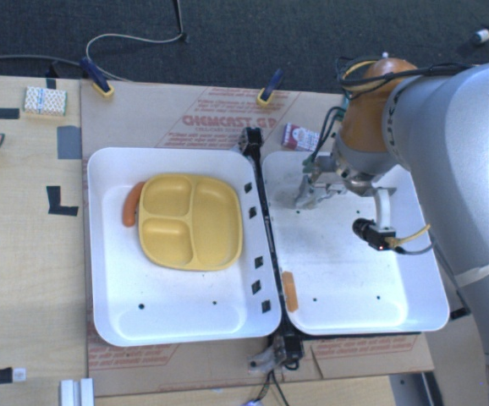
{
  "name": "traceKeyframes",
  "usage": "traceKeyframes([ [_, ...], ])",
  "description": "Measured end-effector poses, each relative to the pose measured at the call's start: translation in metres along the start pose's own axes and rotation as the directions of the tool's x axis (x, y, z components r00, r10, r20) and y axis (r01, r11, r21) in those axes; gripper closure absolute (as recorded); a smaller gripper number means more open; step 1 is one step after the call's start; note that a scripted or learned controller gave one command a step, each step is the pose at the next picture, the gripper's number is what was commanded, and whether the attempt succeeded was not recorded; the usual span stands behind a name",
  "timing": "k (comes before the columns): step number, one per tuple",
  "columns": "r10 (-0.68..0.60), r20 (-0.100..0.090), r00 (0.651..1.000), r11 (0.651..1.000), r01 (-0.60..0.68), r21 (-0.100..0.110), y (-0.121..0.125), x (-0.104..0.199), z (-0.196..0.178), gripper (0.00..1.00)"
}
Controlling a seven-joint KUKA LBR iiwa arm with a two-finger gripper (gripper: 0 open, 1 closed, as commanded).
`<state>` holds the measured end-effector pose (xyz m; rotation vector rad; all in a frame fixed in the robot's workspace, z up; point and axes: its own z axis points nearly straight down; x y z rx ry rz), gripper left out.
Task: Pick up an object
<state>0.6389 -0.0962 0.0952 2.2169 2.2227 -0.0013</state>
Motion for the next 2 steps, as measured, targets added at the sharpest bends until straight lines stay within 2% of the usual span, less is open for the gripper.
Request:
traceKeyframes([
  [1, -0.001, -0.004, 1.0, 1.0, 0.001, 0.002, -0.072, 0.0763, -0.0896, 1.0],
  [2, 0.0, -0.003, 1.0, 1.0, 0.0, 0.003, -0.0726, 0.0757, -0.0889, 0.0],
])
